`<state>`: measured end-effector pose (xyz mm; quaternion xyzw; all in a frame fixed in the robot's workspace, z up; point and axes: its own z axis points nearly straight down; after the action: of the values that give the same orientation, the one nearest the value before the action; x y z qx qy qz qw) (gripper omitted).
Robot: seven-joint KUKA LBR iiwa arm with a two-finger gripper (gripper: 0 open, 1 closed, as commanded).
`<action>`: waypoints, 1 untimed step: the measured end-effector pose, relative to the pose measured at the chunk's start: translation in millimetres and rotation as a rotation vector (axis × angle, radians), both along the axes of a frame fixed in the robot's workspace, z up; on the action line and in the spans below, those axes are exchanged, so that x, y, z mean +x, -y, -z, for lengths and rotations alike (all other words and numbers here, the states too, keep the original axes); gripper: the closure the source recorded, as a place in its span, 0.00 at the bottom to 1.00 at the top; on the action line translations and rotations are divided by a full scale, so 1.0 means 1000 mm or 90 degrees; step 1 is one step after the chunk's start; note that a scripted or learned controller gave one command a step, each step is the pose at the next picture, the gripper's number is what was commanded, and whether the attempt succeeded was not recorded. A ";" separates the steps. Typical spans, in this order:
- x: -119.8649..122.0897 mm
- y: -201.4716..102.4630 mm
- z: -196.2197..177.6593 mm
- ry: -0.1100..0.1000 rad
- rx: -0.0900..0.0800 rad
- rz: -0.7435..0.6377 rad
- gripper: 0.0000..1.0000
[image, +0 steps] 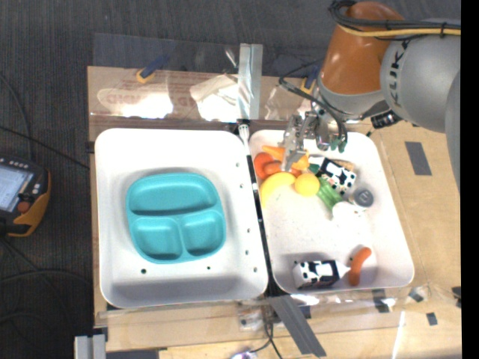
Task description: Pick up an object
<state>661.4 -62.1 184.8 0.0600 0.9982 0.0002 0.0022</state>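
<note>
The gripper [299,142] hovers over crowded toys in the right bin [389,200] — whether it is parted I cannot tell; best descend straight, isolating the yellow ball [305,185]

Glossy white plastic bins [172,144], smooth teal plastic tray [177,215]

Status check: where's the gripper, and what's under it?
Gripper low over right bin, far end. Beneath it: orange and yellow toy pile, cow figure beside. Teal tray in left bin, out of the way.
</note>
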 end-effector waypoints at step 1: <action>0.001 -0.001 -0.010 0.002 -0.001 -0.001 1.00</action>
<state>662.3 -61.4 194.6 0.0594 0.9982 -0.0005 0.0042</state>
